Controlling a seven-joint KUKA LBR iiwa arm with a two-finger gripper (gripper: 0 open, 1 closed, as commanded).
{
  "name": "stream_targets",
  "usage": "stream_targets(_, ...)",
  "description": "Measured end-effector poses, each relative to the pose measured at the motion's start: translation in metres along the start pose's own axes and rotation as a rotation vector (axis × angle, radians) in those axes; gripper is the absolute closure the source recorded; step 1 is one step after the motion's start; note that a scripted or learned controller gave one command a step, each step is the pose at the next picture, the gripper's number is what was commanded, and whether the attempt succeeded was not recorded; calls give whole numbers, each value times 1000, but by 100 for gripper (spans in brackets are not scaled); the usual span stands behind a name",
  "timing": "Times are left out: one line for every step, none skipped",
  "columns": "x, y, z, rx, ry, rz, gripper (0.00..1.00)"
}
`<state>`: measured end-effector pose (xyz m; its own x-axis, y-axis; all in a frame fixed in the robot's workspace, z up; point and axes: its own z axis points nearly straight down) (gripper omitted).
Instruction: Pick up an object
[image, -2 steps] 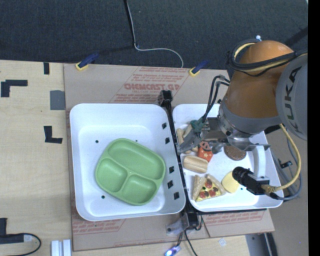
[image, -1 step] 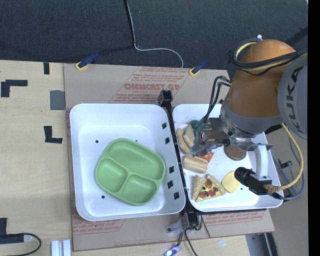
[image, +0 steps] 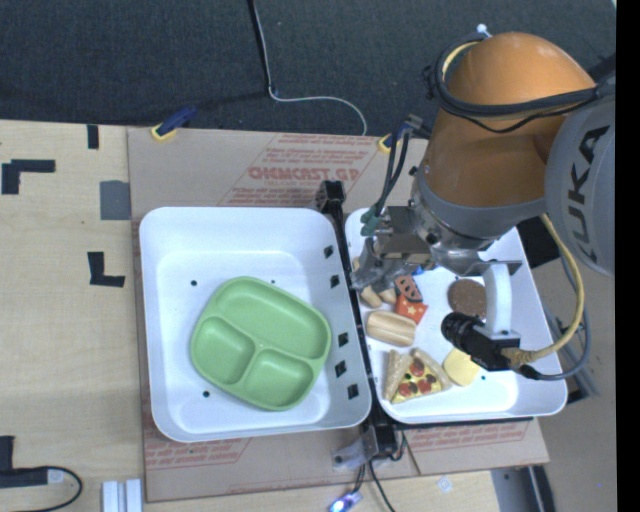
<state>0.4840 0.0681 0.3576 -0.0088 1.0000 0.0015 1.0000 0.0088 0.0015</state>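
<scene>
The right bin holds several toy foods. A hot dog bun lies at its left side, with a pizza slice in front of it and a yellow piece beside the slice. A red piece and a small tan piece sit just under my gripper, and a brown round cookie lies to the right. The gripper hangs low over the bin's back left part, right above the red and tan pieces. The arm's orange band and grey wrist hide the back of the bin.
The left bin holds a green divided plate. A black cable fitting on the arm hangs over the right bin's middle. Cardboard lies under both bins, and a white cable runs across the dark floor behind.
</scene>
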Motion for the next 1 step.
stream_targets(67, 1, -80, -4, 1, -2, 100)
